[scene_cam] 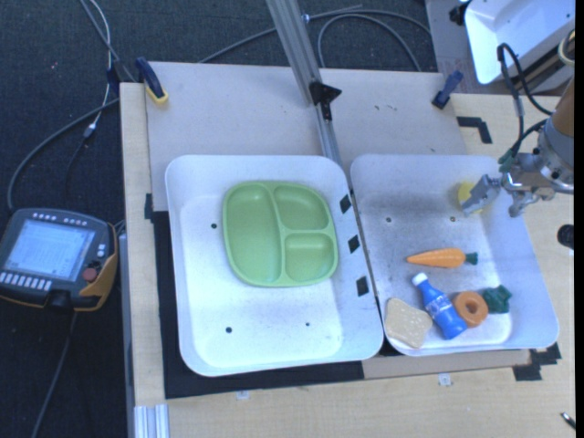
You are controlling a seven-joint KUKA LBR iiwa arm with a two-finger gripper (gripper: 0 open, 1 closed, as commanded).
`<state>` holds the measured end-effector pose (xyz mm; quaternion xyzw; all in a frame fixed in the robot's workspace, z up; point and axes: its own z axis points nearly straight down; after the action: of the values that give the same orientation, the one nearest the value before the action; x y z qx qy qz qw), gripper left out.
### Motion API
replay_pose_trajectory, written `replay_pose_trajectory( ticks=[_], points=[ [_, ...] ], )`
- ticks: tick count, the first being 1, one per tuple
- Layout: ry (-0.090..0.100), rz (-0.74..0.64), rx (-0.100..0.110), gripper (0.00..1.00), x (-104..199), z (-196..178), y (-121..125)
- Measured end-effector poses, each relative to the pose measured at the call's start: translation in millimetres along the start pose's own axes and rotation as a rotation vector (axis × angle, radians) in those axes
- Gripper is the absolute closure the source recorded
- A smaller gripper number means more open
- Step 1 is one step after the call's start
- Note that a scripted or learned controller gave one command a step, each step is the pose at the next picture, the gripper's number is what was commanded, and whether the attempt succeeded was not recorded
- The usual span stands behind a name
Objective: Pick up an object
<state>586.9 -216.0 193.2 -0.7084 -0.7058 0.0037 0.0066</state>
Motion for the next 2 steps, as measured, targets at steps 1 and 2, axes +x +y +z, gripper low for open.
replay_pose_trajectory(
  ticks=[1,2],
  points=[
    [-0.004,-0.004,-0.015,0.0,1,-9,3],
    [-0.002,-0.005,-0.01,0.0,9,37,3]
  ],
)
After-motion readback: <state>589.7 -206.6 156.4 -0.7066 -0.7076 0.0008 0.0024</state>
